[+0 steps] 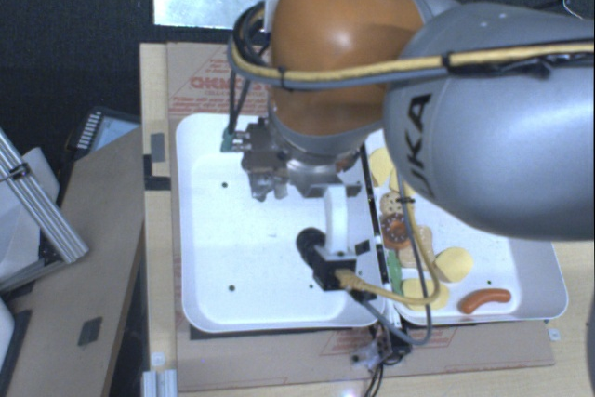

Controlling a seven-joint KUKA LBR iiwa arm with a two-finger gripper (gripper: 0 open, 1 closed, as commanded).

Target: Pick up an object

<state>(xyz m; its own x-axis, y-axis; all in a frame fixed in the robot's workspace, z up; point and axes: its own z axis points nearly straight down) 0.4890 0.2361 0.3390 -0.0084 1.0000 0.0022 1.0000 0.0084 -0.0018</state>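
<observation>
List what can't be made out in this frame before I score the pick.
- Camera view, right white bin: most of its floor is hidden under the grey arm.
- Camera view, yellow rounded pieces: partly covered by the arm, so the count is unclear.
- Camera view, small brown object near the bins' shared edge: too small and blurred to identify.
- Camera view, gripper over the left white bin: the wrist above masks whether it holds anything.
</observation>
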